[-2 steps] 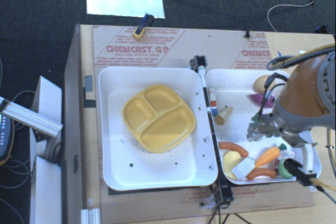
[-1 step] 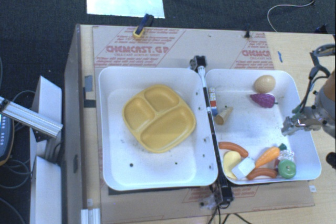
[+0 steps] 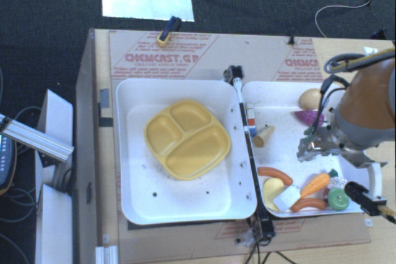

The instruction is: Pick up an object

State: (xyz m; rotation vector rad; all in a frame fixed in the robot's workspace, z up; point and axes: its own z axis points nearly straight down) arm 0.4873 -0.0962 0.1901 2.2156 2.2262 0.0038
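The right bin (image 3: 281, 105) holds several toy foods. A beige egg (image 3: 309, 99) and a purple piece (image 3: 307, 117) lie at the back, and a small cone (image 3: 263, 135) lies near the left wall. An orange sausage (image 3: 274, 174), a yellow pear (image 3: 271, 187), a white block (image 3: 286, 198), a carrot (image 3: 315, 183), a red sausage (image 3: 307, 204) and a green piece (image 3: 338, 198) crowd the front. My gripper (image 3: 311, 148) hangs over the bin's right middle, just below the purple piece and above the carrot. Nothing shows between its fingers.
The left bin (image 3: 133, 195) holds a yellow three-compartment plate (image 3: 187, 139). A red-and-white tube (image 3: 250, 119) lies along the divider between the bins. The arm's orange-banded body (image 3: 368, 105) covers the right bin's far right side.
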